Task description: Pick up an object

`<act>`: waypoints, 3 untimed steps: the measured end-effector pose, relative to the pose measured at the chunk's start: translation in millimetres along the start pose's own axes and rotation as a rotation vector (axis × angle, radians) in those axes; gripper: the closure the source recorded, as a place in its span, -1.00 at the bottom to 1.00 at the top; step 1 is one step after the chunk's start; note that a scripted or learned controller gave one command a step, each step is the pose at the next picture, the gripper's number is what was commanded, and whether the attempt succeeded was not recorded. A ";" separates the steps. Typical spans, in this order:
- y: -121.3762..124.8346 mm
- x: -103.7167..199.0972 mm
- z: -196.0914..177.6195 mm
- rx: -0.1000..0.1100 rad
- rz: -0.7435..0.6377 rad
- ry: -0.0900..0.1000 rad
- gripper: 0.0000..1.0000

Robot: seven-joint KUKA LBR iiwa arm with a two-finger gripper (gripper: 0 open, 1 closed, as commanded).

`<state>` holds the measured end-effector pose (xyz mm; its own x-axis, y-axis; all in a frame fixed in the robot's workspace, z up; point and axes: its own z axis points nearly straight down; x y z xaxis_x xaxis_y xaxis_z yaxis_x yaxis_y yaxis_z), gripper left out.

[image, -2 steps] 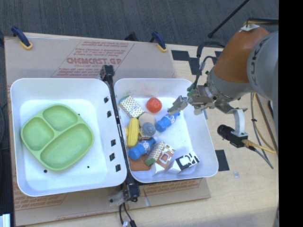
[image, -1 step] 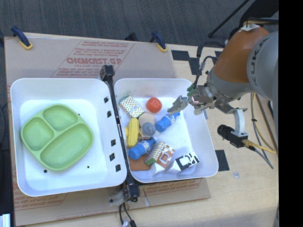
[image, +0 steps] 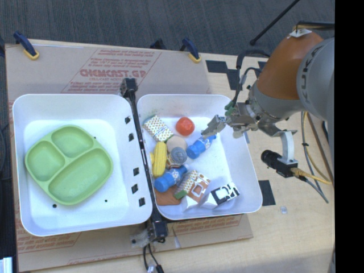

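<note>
Blue bottle point(image: 198, 147) lies just below-left of the gripper point(image: 215, 124), long axis slanting toward it; jaw state unclear.

Jumbled small objects point(image: 179, 161), right bin point(image: 242, 169), yellow corn point(image: 160, 158), red ball point(image: 184, 125)
</note>
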<state>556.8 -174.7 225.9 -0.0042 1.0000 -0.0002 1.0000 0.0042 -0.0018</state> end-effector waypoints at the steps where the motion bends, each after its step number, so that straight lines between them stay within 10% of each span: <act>1: 0.0 0.0 0.0 0.000 0.000 0.000 -1.00; 3: 0.0 0.0 0.0 0.000 0.000 0.000 -1.00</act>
<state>556.7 -174.7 225.9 -0.0042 1.0000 -0.0002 1.0000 0.0042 -0.0018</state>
